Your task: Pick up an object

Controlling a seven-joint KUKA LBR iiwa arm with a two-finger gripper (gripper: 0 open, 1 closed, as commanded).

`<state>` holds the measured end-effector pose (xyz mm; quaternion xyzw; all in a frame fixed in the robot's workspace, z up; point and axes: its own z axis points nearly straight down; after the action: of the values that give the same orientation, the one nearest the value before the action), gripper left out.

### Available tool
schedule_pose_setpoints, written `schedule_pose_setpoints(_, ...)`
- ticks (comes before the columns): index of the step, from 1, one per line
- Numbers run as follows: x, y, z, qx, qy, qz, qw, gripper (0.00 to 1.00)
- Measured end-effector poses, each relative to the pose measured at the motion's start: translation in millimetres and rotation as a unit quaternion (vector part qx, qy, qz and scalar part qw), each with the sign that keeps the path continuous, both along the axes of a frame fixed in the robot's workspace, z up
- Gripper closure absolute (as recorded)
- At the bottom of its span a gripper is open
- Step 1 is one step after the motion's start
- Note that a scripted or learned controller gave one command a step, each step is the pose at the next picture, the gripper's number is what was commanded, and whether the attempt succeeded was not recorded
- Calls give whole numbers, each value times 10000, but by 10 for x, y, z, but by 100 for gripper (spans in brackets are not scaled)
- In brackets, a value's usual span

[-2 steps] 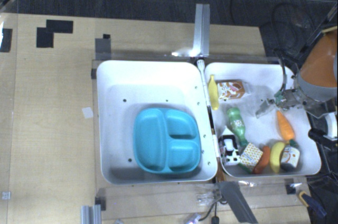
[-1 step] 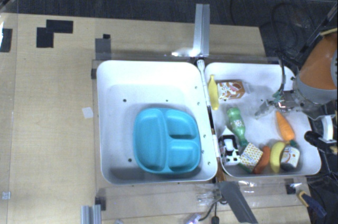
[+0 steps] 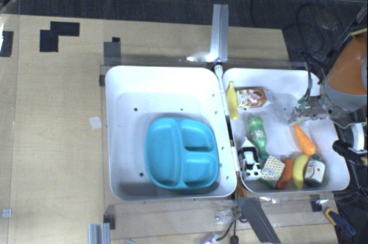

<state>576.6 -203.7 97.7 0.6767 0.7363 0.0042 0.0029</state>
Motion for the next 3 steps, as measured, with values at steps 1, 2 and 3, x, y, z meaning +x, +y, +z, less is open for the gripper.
schedule_pose_setpoints(1, -3, 0, -2, 1, 5, 0, 10000, 0)
schedule_pose_setpoints(2, 7, 6, 82, 4, 7, 16, 10000, 100)
schedule_pose_setpoints(3, 7, 7, 81, 4, 8, 16, 10000, 0)
